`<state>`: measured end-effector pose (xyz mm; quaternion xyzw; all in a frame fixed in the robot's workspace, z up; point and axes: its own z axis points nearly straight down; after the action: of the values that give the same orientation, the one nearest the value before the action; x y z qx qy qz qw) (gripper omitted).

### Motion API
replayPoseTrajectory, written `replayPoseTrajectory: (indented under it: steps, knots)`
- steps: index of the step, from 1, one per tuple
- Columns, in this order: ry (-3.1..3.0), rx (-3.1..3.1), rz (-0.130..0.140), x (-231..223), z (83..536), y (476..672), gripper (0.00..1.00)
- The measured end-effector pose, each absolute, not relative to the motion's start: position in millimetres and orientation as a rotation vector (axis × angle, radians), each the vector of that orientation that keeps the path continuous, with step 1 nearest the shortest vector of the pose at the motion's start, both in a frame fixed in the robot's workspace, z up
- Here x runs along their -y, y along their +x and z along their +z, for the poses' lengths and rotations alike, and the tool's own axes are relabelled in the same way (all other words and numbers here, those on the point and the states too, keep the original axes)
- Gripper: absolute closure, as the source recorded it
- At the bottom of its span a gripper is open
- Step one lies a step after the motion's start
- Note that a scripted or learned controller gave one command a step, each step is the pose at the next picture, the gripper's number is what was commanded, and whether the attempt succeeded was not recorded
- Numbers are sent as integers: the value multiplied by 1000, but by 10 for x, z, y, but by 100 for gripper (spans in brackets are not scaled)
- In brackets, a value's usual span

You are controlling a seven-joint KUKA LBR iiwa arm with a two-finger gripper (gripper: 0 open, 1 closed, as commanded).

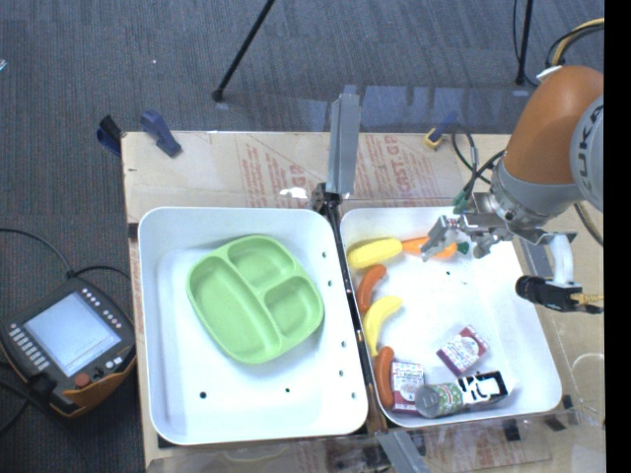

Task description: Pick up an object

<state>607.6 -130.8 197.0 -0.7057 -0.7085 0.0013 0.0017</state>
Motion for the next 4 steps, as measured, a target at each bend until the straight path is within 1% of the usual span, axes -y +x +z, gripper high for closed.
replayPoseTrajectory:
  steps: [1, 2, 3, 4]
  knots:
    - [-2270, 2170, 1, 1396, 872, 6415, 0]
    - [-2266, 2171, 2, 1388, 966, 6418, 100]
    - [-2266, 2171, 2, 1388, 965, 6418, 0]
    - [-2266, 2171, 1, 1389, 1062, 6421, 100]
